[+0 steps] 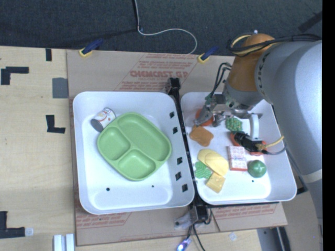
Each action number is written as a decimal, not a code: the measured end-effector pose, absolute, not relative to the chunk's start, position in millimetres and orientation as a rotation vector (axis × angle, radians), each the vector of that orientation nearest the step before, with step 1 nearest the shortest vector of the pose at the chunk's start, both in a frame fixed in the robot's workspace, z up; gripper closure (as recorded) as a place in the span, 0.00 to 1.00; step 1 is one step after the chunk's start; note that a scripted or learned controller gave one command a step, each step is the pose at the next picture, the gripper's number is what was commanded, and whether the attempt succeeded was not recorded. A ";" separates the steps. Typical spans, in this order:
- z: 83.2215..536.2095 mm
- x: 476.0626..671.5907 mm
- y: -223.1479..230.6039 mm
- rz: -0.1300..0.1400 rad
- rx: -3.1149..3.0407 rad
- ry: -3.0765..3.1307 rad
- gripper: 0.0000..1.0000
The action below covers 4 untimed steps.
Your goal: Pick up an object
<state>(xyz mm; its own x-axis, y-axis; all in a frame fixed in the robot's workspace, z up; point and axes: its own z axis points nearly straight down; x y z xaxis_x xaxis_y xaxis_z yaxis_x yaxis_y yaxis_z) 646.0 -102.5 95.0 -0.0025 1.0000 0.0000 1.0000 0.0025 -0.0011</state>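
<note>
My gripper [208, 114] is low over the far left part of the right bin [277, 192]. A small red-orange piece [207, 122] shows just beneath it, and whether they touch is unclear. Just in front of the gripper lies a brown bread-like piece [201, 136]. A green textured item [234, 123] sits to the gripper's right. Further forward are a yellow rounded item [216, 162], a green leafy piece [202, 169], a yellow wedge [215, 182], a red-and-white packet [236, 158] and a green ball [256, 168].
The left bin [89, 192] holds a green divided plate [134, 146] and a small white-and-grey cup [103, 119] lying on its side at the plate's far left. A black-clipped divider wall [179, 140] separates the bins. The grey arm [298, 98] covers the right bin's far right.
</note>
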 end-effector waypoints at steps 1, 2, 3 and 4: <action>142.6 636.0 -100.7 0.001 -2.220 -2.221 1.00; 205.2 640.2 -99.8 -0.004 -2.222 -2.225 1.00; 225.3 640.5 -99.2 -0.001 -2.220 -2.223 1.00; 216.7 632.6 -40.6 0.003 -2.216 -2.224 1.00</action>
